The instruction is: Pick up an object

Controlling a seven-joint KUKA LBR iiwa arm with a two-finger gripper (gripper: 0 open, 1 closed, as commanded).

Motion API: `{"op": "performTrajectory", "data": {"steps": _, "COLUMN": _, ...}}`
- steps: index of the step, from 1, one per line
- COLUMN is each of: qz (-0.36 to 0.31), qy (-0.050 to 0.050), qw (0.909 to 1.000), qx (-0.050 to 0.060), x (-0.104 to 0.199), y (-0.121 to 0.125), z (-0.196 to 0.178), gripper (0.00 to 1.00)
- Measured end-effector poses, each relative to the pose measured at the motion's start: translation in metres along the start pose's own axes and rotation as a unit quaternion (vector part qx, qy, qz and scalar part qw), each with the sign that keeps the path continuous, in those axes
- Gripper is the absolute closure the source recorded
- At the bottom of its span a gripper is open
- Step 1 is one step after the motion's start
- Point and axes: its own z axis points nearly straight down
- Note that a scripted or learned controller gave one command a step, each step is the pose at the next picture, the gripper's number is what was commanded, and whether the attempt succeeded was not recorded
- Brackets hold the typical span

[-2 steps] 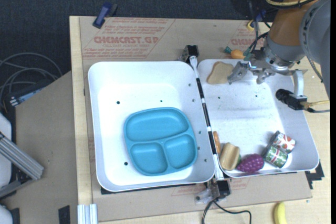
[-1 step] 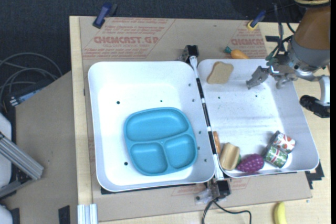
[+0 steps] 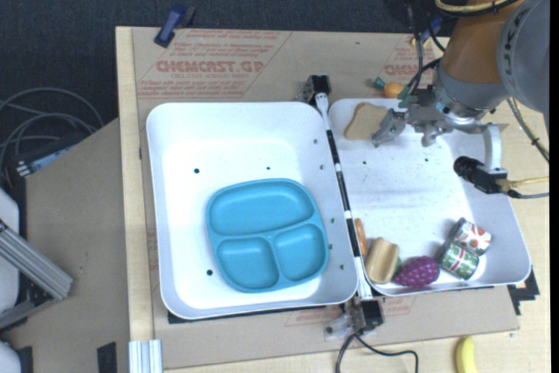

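Observation:
The right bin (image 3: 515, 233) holds a tan bread slice (image 3: 361, 120) in its far left corner. Along its near edge lie a thin orange stick (image 3: 359, 233), a tan roll (image 3: 382, 259), a purple bunch of grapes (image 3: 417, 272) and a red, white and green can (image 3: 464, 251). My gripper (image 3: 408, 132) hangs over the far part of this bin, just right of the bread slice. It is open, its grey fingers (image 3: 385, 129) spread, with nothing between them.
The left bin (image 3: 175, 135) carries a blue divided plate (image 3: 266, 233). A black clip (image 3: 319, 88) sits at the far end of the rim between the bins. Beyond the bins the cardboard bench bears a blue clip (image 3: 175, 24) and a small orange item (image 3: 394, 87).

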Motion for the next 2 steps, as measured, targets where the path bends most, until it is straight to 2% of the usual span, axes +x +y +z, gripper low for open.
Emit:
{"op": "performTrajectory", "data": {"steps": 1, "qz": 0.002, "qy": -0.003, "qw": 1.0000, "qx": -0.002, "x": -0.111, "y": -0.033, "z": -0.039, "gripper": 0.00}}
{"op": "performTrajectory", "data": {"steps": 2, "qz": 0.000, "qy": 0.000, "qw": 1.0000, "qx": -0.001, "x": -0.051, "y": 0.025, "z": 0.020, "gripper": 0.00}}
